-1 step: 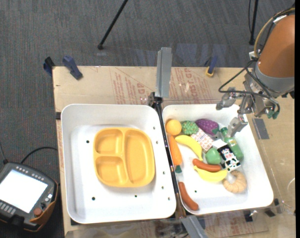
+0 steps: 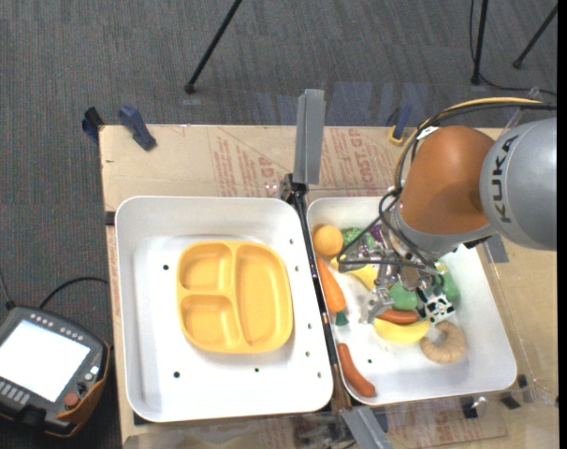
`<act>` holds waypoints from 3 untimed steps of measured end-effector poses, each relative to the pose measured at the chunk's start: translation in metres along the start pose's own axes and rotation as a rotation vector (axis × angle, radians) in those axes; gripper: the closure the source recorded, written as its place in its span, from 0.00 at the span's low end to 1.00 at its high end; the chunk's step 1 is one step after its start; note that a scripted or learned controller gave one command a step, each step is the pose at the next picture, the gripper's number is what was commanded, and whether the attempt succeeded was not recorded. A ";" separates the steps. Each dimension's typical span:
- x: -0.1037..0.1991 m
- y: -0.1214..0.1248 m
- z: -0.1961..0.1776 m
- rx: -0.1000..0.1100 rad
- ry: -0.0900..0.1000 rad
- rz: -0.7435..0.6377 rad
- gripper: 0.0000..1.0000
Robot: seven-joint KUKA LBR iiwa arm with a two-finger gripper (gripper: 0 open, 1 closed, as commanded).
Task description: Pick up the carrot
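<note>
gripper (image 2: 385, 299) low in right bin (image 2: 485, 344), beside carrot (image 2: 331, 288) | grip state: cannot tell | carrot lies against left wall, tight approach

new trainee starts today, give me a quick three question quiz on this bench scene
1. True or false: the orange carrot with a green top lies in the left white bin.
2. Which thing lies in the left white bin? A) yellow three-compartment plastic tray B) orange ball C) red sausage
3. Where does the robot's hand hang compared with the carrot?

Key
1. False: it lies in the right white bin, near the left wall.
2. A
3. To the carrot's right in the camera view, above the pile of toy food.
</note>
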State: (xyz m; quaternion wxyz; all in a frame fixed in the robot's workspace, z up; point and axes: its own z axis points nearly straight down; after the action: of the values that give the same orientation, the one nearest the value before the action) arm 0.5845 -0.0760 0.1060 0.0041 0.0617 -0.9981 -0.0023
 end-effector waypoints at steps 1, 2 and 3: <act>-0.030 -0.009 -0.005 0.005 -0.012 -0.223 0.00; -0.024 -0.046 -0.205 0.012 -0.025 -0.226 0.00; -0.011 -0.003 -0.022 -0.004 0.007 -0.218 0.00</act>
State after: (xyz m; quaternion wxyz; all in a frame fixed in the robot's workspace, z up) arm 0.5957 -0.0778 0.1278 0.0073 0.1697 -0.9855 -0.0043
